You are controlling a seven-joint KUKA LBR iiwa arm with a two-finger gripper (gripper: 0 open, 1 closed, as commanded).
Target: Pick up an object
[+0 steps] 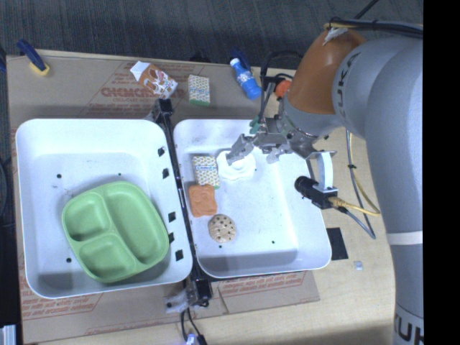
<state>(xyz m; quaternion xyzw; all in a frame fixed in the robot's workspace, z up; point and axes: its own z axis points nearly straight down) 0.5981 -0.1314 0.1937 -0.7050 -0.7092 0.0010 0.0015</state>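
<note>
The right bin [309,243] holds a white lump [237,167], a patterned packet [206,169], an orange piece [203,200] and a speckled cookie [222,228]. My gripper [257,153] hangs low over the back of this bin, open. Its left finger sits just above the white lump, and I see nothing held between the fingers. The packet, orange piece and cookie lie in a line to the gripper's left and front, apart from it.
The left bin [29,149] holds a green divided plate [113,230]. Behind the bins on the cardboard lie a blue bottle [246,79], a small patterned box [199,90], a snack packet [153,80] and a blue clip [32,57]. The arm's cables run along the right bin's right side.
</note>
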